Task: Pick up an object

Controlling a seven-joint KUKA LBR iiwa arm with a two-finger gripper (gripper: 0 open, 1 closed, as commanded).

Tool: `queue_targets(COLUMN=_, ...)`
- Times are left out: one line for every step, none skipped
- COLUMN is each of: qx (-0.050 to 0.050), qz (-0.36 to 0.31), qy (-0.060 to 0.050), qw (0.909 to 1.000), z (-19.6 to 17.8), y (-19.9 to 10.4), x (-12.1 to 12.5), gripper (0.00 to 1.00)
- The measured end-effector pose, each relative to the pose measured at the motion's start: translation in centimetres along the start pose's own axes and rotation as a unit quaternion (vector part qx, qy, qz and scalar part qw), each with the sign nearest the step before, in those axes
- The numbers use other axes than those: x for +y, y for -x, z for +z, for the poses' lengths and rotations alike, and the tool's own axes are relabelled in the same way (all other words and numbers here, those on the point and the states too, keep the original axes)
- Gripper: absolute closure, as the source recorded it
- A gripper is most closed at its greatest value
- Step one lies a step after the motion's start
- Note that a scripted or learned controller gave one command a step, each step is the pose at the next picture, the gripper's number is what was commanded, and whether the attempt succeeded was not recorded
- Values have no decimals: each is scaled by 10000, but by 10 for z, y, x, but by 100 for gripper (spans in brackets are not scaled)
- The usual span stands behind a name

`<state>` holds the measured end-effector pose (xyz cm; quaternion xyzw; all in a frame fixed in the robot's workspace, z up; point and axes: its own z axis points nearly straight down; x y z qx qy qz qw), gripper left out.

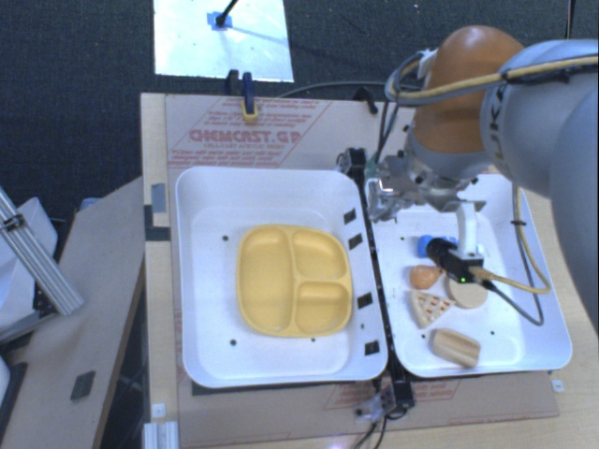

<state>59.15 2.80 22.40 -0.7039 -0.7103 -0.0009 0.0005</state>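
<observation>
The right bin (524,344) holds several small items near its middle: a blue piece (432,247), an orange-brown rounded piece (423,277), a pale round disc (467,294), a tan wedge with a grid pattern (429,308) and a tan loaf-shaped block (455,346). My gripper (379,202) hangs low over that bin's upper left corner, close to the divider between the bins. It sits up and left of the blue piece, apart from the items. I see nothing held in it.
A yellow divided plate (294,280) lies in the middle of the left bin (211,213). The arm's grey body and orange band (468,73) cover the right bin's far edge. A blue and yellow clamp (248,96) stands on the board behind.
</observation>
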Motion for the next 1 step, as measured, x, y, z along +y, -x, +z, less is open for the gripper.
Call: queue_targets(qx=6, qz=-8, qy=3, qw=10000, z=-9, y=-57, x=-12, gripper=100)
